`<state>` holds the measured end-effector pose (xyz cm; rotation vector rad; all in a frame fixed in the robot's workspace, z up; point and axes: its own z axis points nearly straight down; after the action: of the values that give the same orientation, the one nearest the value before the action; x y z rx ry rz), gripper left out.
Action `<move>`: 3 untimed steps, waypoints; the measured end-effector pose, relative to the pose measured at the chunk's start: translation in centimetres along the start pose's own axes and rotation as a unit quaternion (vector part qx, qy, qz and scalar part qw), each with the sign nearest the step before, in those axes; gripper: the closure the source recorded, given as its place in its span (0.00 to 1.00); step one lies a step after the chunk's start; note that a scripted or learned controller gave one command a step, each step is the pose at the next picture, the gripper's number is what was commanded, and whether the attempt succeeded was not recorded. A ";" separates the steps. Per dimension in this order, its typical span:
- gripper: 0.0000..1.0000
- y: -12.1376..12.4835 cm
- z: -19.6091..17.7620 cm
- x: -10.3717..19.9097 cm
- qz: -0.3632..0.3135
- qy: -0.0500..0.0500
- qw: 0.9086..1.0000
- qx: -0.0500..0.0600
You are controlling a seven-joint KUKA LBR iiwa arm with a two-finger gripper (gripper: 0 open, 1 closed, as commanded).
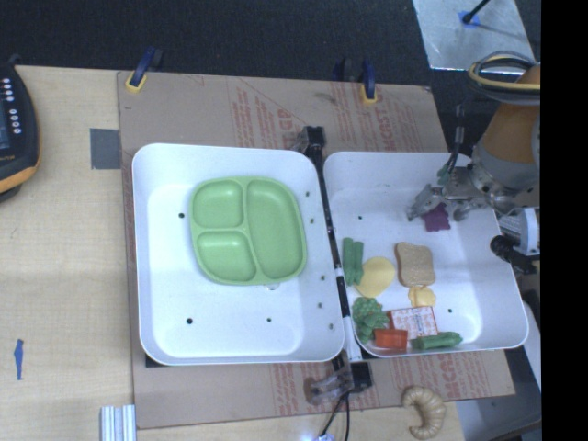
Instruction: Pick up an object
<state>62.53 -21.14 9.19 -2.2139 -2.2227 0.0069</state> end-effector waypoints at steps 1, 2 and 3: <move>1.00 0.1 -1.2 -0.1 -0.001 -0.001 1.000 -0.001; 0.00 0.1 -1.1 -0.1 -0.001 -0.001 1.000 -0.001; 0.00 -8.5 -6.0 0.0 0.001 0.001 1.000 0.001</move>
<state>54.09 -21.21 15.29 -2.2153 -2.2181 0.0073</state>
